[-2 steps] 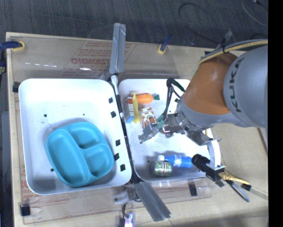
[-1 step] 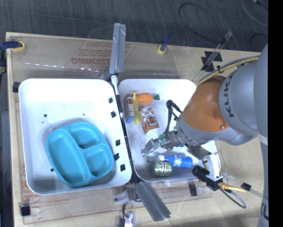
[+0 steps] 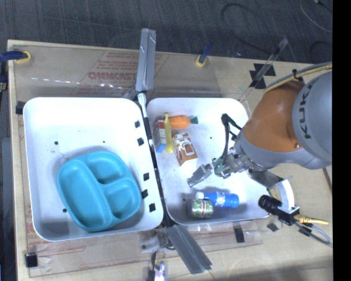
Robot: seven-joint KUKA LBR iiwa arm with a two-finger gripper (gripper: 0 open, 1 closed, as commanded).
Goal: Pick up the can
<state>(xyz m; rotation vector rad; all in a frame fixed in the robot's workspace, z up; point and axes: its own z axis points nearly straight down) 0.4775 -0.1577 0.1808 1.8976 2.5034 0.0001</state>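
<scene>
The can (image 3: 201, 208) is small and green and gold. It lies on its side near the front edge of the right bin (image 3: 222, 107). A blue and white bottle (image 3: 223, 200) touches its right end. My gripper (image 3: 199, 176) hangs over the middle of the right bin, a short way behind the can and apart from it. Nothing is seen in it. The grey arm with its orange band (image 3: 273, 124) comes in from the right.
In the back left of the right bin lie an orange carrot (image 3: 179, 122), a brown box (image 3: 186, 148) and a small carton (image 3: 162, 133). The left bin (image 3: 46, 116) holds a blue divided plate (image 3: 99, 189). A metal divider (image 3: 145, 63) runs between the bins.
</scene>
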